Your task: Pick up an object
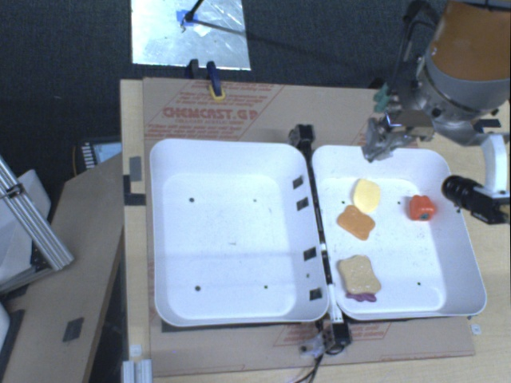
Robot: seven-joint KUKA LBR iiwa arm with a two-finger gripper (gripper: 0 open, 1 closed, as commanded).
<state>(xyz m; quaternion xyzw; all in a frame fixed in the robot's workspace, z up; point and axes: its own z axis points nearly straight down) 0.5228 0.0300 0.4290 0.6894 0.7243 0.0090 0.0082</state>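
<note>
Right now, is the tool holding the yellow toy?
No, the yellow toy lies on the floor of the right bin, apart from the tool.

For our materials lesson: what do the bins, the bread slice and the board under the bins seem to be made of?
Bins: likely moulded plastic, smooth white with rounded rims and a slight sheen.
Bread slice: probably a plastic or foam toy, matte tan with a uniform surface; hard to tell which.
Board: looks like cardboard, flat matte brown with red printed lettering.
</note>
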